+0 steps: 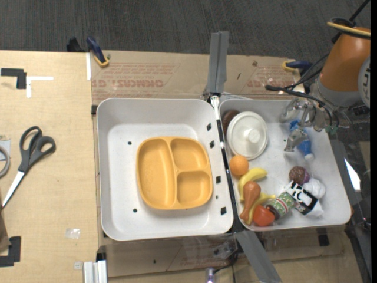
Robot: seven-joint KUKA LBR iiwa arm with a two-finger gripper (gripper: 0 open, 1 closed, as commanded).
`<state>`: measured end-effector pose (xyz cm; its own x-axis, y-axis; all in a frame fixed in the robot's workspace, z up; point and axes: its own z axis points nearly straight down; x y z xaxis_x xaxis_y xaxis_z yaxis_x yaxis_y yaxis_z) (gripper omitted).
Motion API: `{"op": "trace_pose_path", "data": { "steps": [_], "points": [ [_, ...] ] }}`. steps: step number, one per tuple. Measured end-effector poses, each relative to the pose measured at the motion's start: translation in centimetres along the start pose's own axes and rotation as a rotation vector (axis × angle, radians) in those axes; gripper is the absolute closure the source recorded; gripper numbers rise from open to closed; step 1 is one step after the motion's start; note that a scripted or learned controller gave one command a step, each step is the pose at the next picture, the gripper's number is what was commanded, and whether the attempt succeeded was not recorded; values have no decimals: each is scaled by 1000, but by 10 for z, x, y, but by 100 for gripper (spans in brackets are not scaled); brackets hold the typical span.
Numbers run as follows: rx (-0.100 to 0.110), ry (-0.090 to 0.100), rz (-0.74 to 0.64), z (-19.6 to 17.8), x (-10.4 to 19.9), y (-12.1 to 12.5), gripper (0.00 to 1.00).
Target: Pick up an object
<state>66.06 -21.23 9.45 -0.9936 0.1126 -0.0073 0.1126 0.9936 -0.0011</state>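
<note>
The right bin (339, 175) holds several small objects. Among them are a white round bowl (247, 134), an orange (238, 165), a banana (254, 175), a brown drumstick (250, 194), a red tomato (263, 216) and a small bottle (281, 204). There are also a brown ball (298, 174), a white and black toy (306, 196) and a blue and white piece (305, 148). My gripper (296, 128) hangs low over the bin's back right part, right at the blue and white piece. Whether it touches that piece is unclear.
The left bin (112, 158) bears a yellow divided plate (174, 172). Scissors (26, 153) lie on the wooden bench at the left. A grey bar (217, 63) stands behind the gap between the bins. Cables trail off the arm (347, 63) at the top right.
</note>
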Motion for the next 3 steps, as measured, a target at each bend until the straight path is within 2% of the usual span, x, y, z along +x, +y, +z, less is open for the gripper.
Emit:
{"op": "trace_pose_path", "data": {
  "steps": [1, 2, 3],
  "points": [
    [1, -7, -4, -11, -2, 2, 100],
    [1, -7, -4, -11, -2, 2, 0],
    [0, 3, 14, 1, 41, -1, 0]
  ]
}}
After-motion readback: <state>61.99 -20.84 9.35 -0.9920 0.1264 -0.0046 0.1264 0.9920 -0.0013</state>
